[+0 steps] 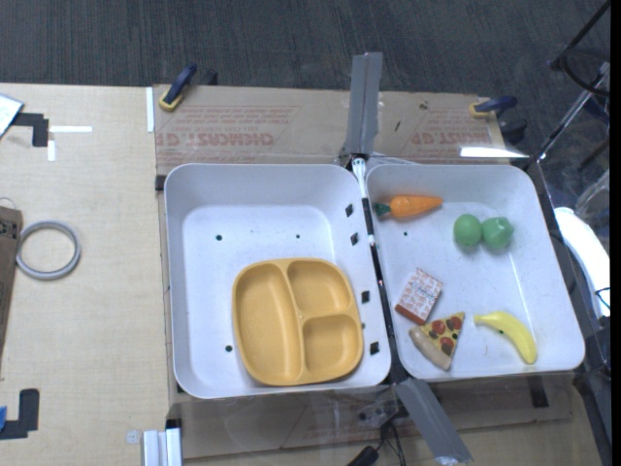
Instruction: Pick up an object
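Claw's state cannot be told; a grey tape roll [47,249] lies on the bench at left; a yellow divided plate [296,320] sits in the left bin [177,260]; the right bin [539,212] holds a carrot [412,206], small box [419,294], pizza slice [439,339], two touching green balls [482,232] and a banana [509,334]; the gear at the right edge is too dim to make out.

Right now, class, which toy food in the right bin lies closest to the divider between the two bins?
The carrot: its green tip almost touches the divider, at the bin's far end. The cracker box, pizza slice, green pear and banana lie farther right.
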`<state>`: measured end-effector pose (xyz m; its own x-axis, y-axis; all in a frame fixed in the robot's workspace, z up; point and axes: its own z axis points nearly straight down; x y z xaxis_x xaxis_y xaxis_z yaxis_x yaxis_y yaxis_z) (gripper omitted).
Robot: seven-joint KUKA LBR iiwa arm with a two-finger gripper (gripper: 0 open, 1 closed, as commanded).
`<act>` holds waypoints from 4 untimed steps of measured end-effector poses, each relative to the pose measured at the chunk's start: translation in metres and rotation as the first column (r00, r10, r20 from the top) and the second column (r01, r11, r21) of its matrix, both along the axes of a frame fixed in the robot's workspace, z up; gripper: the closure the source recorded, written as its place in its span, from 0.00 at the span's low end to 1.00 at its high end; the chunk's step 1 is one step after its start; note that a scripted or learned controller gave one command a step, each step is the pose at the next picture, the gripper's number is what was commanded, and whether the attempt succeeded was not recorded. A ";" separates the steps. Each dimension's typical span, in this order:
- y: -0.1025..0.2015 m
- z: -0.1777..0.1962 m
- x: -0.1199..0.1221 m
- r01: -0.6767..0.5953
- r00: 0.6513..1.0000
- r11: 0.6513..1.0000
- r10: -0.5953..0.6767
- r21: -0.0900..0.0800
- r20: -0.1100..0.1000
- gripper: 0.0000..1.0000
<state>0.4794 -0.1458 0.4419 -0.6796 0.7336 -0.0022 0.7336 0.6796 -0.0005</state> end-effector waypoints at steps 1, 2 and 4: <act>0.000 0.009 0.002 -0.001 1.000 1.000 0.001 -0.002 0.002 1.00; -0.059 -0.001 0.013 0.170 0.986 0.986 -0.170 0.000 0.000 1.00; -0.076 -0.007 0.025 0.081 0.997 0.997 -0.081 0.000 0.000 0.00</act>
